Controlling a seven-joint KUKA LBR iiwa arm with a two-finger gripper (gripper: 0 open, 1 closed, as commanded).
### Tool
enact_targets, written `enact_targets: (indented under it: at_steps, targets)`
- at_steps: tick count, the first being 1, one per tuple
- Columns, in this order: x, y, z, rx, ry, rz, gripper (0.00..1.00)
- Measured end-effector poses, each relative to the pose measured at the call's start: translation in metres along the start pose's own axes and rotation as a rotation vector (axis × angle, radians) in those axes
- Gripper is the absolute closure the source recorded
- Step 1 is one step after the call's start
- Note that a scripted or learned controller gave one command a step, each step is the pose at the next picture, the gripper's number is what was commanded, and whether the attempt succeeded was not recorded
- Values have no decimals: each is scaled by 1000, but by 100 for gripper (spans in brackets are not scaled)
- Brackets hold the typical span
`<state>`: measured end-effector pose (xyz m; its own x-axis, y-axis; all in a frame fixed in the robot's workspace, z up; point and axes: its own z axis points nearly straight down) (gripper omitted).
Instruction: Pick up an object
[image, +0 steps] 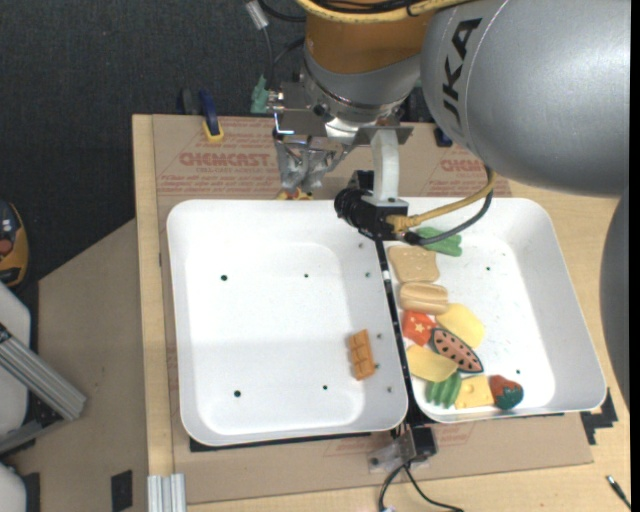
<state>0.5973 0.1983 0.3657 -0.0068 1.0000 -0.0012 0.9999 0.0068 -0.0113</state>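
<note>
Camera view: inside the left bin (200, 250), an orange waffle piece (361, 355) lies near its right wall. My gripper (300, 175) hangs above that bin's far rim; whether it is open, I cannot tell. Toy foods (440, 330) crowd the right bin (540, 290).

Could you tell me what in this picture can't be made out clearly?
- The hand, camera view: small and blurred above the left bin, so its grip is unclear.
- The green toy, camera view: partly covered by the cable.
- The food pile in the right bin: pieces overlap, hiding lower ones.
</note>
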Motion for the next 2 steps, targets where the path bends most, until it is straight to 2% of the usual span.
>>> enact_targets:
  at_steps: [1, 2]
  targets:
    - [28, 6, -158, -31, 9, 2, 100]
    - [25, 70, -171, -17, 2, 9, 100]
